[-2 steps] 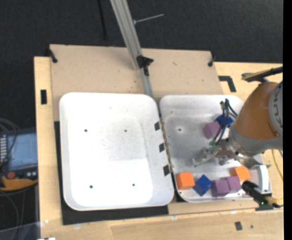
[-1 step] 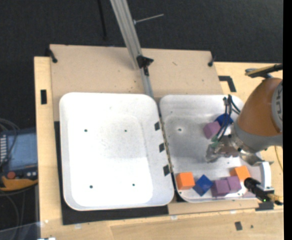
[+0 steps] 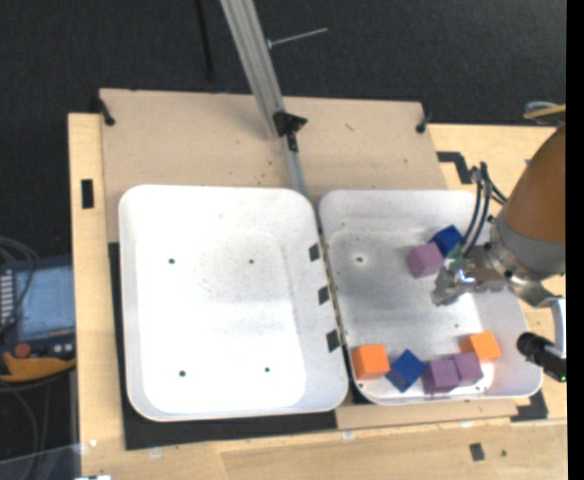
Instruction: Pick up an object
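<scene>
Down along the near edge of the right bin (image 3: 392,213) sits a tight row: an orange block (image 3: 371,359), a blue block (image 3: 407,369), two purple blocks (image 3: 452,373) touching each other, and a second orange block (image 3: 485,345) just behind them toward the right wall. They look like small solid cubes, light and stiff, with flat faces that should give a two-finger pinch a fair bite; crowded against the rim, though, they leave little room for the fingers to drop in beside them.

Moving back, the gripper (image 3: 450,288) hangs over the middle of the right bin, low near the floor, and whether its fingers are apart or together I cannot tell, nor is anything visibly between them. Just beyond it lies a lone purple block (image 3: 424,259), with another blue block (image 3: 446,239) touching its far side. That purple one looks the easiest target, taken across its two free opposite faces.

The bin floor is smooth white, probably slick, so a nudged cube may slide. The left bin (image 3: 222,298) lies alongside, both on a tan bench (image 3: 172,133), a metal pole (image 3: 257,58) rising behind.
</scene>
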Action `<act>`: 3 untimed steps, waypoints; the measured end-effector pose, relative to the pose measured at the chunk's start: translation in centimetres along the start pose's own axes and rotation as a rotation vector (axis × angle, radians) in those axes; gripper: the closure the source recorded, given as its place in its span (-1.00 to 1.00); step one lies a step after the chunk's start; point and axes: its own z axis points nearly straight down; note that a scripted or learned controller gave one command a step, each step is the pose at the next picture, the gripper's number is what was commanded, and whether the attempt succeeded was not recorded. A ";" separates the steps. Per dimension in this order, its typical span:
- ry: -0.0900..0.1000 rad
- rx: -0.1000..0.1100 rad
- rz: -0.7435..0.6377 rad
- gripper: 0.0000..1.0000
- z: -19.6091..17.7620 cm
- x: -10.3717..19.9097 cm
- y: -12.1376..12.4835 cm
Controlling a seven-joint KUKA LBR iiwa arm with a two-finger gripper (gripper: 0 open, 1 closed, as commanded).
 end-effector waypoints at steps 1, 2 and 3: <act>0.000 -0.001 -0.004 1.00 -6.5 -0.1 0.2; 0.002 0.003 -0.006 1.00 -9.3 -0.2 0.3; 0.002 0.004 -0.008 1.00 -9.6 5.3 1.6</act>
